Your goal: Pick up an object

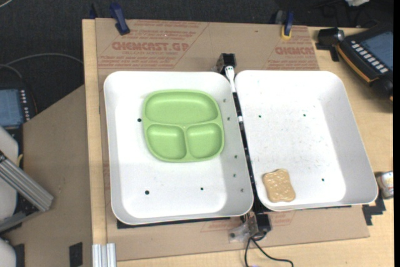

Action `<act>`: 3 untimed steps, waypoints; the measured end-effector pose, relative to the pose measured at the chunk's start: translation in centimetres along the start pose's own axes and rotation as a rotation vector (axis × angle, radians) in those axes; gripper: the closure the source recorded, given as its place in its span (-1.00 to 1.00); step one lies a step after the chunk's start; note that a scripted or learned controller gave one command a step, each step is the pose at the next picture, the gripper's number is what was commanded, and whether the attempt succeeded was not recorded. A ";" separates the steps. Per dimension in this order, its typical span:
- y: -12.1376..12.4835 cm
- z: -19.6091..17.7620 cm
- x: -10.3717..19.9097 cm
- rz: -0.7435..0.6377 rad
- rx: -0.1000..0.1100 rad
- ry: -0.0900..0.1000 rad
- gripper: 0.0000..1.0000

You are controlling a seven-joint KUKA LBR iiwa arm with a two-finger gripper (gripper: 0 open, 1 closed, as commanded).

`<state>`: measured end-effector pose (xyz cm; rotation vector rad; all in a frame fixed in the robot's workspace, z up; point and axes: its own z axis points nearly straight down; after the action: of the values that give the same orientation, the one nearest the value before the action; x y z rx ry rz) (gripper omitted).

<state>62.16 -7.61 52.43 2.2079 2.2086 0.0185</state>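
A small tan, bread-slice-shaped piece [279,186] lies flat in the right white bin [300,128], near that bin's front left corner. A green three-compartment plate [183,125] sits in the left white bin [134,178], towards its back half, with its compartments bare.
The two bins rest side by side on a cardboard-covered bench [187,37] held by clamps at the back edge. A dark device with an orange rim [369,56] lies at the far right. Cables hang at the bench's front edge.
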 end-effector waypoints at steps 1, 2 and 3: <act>-5.8 8.2 2.2 -0.001 0.031 0.006 1.00; -12.6 12.4 4.3 -0.001 0.031 0.006 1.00; -14.7 18.8 7.3 -0.003 0.032 0.006 1.00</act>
<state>47.86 -0.44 33.31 2.2237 2.2306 -0.0099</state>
